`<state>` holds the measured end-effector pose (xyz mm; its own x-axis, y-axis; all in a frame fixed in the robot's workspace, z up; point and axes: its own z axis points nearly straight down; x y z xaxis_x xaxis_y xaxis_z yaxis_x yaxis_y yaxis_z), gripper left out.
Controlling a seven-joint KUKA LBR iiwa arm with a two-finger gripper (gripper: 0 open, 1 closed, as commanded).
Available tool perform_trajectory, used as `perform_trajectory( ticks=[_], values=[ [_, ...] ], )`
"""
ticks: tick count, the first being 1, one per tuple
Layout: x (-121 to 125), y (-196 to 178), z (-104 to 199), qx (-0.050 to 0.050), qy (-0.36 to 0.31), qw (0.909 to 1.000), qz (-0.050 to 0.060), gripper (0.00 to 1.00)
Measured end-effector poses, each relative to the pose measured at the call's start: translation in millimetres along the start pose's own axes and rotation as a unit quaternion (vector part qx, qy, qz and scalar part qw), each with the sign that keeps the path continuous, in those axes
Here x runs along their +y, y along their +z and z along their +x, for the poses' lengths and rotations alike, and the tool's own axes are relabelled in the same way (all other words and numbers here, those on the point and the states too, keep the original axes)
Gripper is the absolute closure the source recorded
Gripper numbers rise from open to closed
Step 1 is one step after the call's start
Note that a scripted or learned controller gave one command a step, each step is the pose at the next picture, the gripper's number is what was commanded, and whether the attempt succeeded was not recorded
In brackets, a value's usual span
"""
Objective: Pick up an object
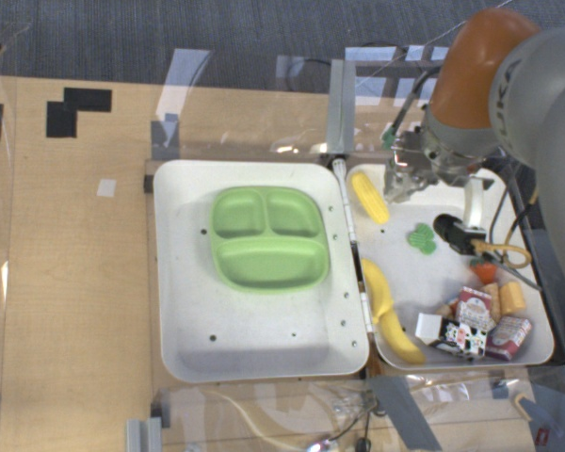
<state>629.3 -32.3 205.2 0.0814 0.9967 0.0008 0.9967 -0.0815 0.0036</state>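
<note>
My gripper (401,185) hangs over the far end of the right bin (537,351), just right of a yellow corn cob (369,199) that lies by the bin's left wall. Nothing shows in its grasp. A small green leafy toy (421,239) sits a little nearer than the gripper. A yellow banana (387,311) runs along the left wall toward the near corner. In the near right corner are a red and white carton (471,314), a pink carton (509,336), a small white block (427,328), an orange-yellow piece (513,298) and a small red piece (487,273).
The left bin (184,347) holds a green divided plate (267,237) in its middle. A metal divider (340,121) rises between the two bins at the far side. The arm's orange band (476,64) and grey body loom over the right bin's far right.
</note>
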Motion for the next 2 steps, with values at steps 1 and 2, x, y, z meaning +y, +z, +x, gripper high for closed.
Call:
perform_trajectory(
  ticks=[1,2],
  values=[
    [-1,-36,40,0.000,-0.031,0.9995,-0.001,1.00],
    [-43,-49,-64,-0.001,0.004,1.0000,-0.001,1.00]
  ],
)
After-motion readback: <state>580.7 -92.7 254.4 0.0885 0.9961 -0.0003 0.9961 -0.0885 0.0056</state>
